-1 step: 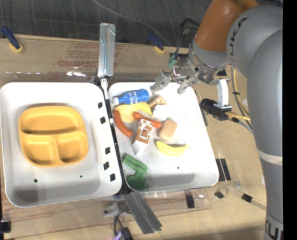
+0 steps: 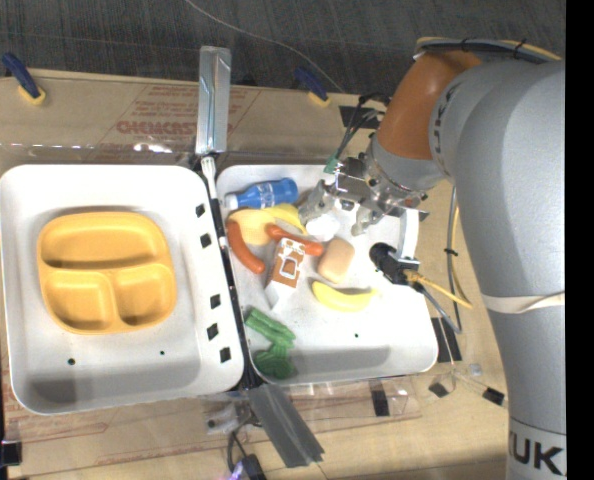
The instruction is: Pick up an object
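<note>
Two bins — one yellow tray, two bananas.

Single fixed overhead camera, angled down on left bin and right bin; arm entering from right.

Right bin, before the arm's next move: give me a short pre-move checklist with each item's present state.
1. Gripper over the right white bin, not the left: ok.
2. Fingers open or shut: cannot tell; the wrist hides them.
3. Anything held between the fingers: cannot tell.
4. Pickable things close by: ok; the tan block, the yellow banana-shaped toy and the orange sausage-shaped toy lie just below and left of the gripper.
5. Things bunched together: not ok; the blue plastic bottle, orange toy and small printed card crowd one another.
6. Yellow compartment tray sits apart in the left bin: ok.
</note>
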